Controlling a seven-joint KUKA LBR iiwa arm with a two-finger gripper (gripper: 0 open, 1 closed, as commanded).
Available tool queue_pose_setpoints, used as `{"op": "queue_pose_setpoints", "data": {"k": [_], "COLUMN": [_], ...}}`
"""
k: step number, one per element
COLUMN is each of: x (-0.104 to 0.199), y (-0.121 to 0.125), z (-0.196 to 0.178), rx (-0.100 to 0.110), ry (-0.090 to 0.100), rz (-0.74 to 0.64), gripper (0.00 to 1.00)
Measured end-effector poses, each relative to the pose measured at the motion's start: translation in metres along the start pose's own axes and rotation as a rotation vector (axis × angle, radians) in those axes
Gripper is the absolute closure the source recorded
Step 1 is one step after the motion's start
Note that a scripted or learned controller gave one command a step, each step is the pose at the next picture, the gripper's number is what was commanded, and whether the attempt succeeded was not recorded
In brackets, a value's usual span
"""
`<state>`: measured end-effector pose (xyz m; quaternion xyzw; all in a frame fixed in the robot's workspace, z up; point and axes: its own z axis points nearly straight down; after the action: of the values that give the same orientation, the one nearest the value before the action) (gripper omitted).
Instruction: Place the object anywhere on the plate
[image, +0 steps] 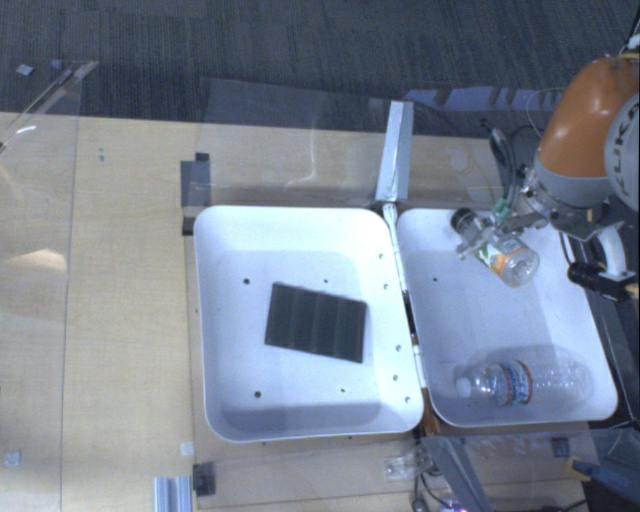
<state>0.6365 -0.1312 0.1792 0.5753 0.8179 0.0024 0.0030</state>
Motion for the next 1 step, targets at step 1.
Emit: {"op": "queue_pose_setpoints", "data": {"k": [1], "x": [0.0748], "y": [0.0268], "z": [-0.0733], "rx": [0.0], "ry": [0.0], "rz": [0.072], "gripper": [1.0]}}
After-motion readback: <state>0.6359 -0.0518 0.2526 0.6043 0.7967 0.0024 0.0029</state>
